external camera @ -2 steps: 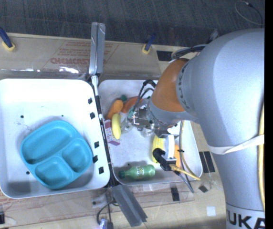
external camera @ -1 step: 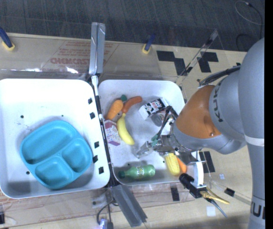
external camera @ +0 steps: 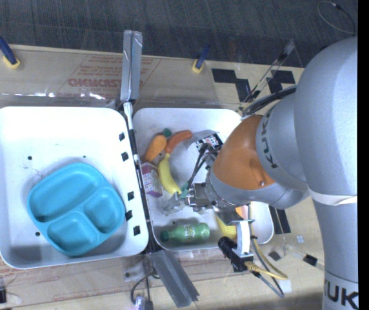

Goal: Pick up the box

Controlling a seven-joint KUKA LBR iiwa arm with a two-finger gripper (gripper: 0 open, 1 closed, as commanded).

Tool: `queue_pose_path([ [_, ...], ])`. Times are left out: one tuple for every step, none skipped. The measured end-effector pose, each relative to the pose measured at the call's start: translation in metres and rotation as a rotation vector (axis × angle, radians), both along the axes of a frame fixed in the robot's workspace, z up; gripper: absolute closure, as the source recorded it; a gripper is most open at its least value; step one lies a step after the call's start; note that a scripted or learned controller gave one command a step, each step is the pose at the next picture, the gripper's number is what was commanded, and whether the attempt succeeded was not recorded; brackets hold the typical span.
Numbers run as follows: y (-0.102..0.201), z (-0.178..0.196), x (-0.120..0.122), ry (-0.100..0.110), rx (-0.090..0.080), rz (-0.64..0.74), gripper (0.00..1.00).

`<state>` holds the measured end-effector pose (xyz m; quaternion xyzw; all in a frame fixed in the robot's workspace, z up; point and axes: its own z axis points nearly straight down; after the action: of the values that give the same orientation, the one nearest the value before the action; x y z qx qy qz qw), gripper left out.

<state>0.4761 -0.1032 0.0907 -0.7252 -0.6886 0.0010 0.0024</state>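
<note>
"kuka" lettering on arm (external camera: 326, 147) (partly cut off), gripper (external camera: 183, 197) beside banana (external camera: 166, 176)

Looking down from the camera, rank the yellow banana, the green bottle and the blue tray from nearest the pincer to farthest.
1. Yellow banana, just left of the pincer, right bin.
2. Green bottle, below it, same bin; close to the banana's distance.
3. Blue tray, left bin.

Two white bins side by side on table (external camera: 55, 70). Left bin (external camera: 10, 173) holds blue divided tray (external camera: 75, 208), lying toward its near side. Right bin (external camera: 171, 116) holds banana (external camera: 167, 176), orange carrot (external camera: 156, 147) beside red-orange piece (external camera: 179, 138), small box (external camera: 151, 179) against left wall, green bottle (external camera: 186, 232) on its side near front edge. Grey arm (external camera: 326, 128) with orange band (external camera: 239, 157) reaches over right bin from right; tool (external camera: 188, 197) low, just beside banana.
</note>
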Motion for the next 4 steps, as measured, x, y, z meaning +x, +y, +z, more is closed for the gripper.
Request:
queue_pose_path([
  [-0.026,0.115,0.025,-0.003,-0.001,0.068,0.0],
  [-0.003,0.007,0.064,-0.01,0.003,-0.379,0.0],
  [-0.087,0.003,0.036,-0.003,0.012,-0.359,0.0],
  [-0.057,0.001,0.061,-0.002,-0.001,-0.279,0.0],
])
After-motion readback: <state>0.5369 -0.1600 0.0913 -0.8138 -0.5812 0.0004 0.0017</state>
